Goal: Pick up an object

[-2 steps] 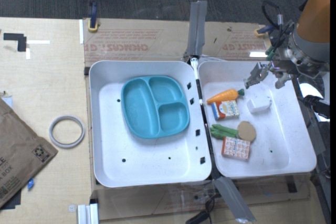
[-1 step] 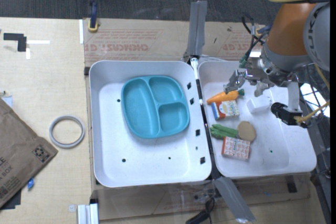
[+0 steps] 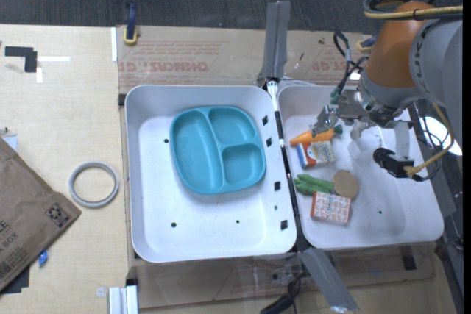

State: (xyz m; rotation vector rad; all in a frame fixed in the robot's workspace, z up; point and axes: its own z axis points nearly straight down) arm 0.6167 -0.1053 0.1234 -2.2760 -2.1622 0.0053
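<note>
- The arm reaches in from three o'clock and bends down over the right bin, its wrist above the bin's upper half.
- The gripper sits low at the bin's ten o'clock corner, directly over a toy carrot, orange with a green tip.
- Whether the end effector is released or clenched cannot be told; nothing is seen grasped.
- Candidate objects lie clustered on the bin's left side: the carrot; just below it a small packet with orange and white print; at six o'clock from that a green bean-like piece; beside it a tan disc; and lowest a pink patterned block.
- Judgement: the step in hand appears to be the descent onto the carrot. It should be straddled across its narrow width, with the pinch kept clear of the packet touching it and of the bin wall close at nine o'clock.
- A straight vertical lift is advised, since the neighbours lie close.
- The left bin holds a teal divided plate, well apart from the work.
- Outside the bins at nine o'clock lie a tape ring and a brown cardboard box.
- Red print runs upside down along the cardboard sheet at twelve o'clock; it is not reliably legible. Dark letters on the box are cut off at the edge; the packet's print is too small to read.
</note>
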